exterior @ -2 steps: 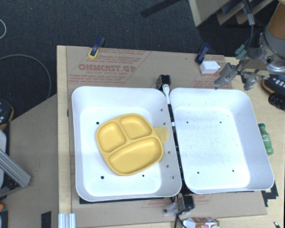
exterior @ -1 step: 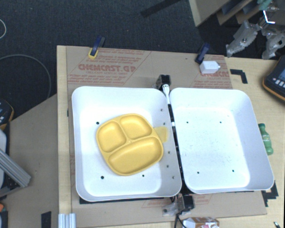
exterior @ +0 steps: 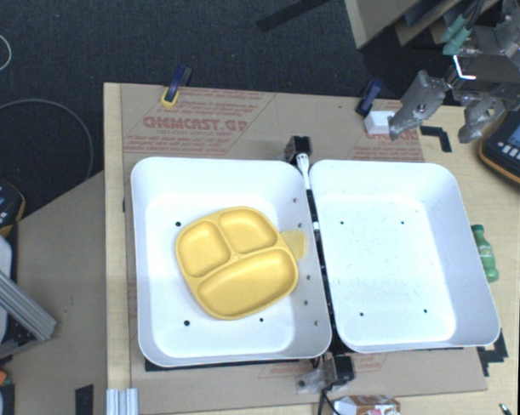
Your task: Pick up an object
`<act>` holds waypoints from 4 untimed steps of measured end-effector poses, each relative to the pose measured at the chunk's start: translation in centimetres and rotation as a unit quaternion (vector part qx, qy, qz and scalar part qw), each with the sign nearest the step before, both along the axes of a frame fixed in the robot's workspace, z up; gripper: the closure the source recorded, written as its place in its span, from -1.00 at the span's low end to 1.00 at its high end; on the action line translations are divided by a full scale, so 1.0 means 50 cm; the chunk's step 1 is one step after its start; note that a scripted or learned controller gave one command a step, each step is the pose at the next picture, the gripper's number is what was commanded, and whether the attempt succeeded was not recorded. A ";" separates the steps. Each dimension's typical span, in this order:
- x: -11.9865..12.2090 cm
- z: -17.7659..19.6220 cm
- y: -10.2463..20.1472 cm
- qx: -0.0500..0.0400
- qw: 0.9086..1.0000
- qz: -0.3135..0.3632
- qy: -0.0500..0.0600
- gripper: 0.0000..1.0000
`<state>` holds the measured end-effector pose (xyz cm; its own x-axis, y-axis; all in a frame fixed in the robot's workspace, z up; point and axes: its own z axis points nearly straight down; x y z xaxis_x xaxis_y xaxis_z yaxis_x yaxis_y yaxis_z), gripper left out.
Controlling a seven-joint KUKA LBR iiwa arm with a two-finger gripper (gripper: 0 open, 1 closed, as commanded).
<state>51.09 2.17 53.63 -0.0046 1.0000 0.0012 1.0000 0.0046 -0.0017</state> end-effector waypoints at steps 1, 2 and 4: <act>-0.067 -0.001 0.154 0.000 1.000 0.001 0.001 -1.00; -0.065 -0.016 0.284 0.000 1.000 0.002 0.001 -1.00; -0.063 -0.001 0.240 -0.001 1.000 -0.006 0.000 -1.00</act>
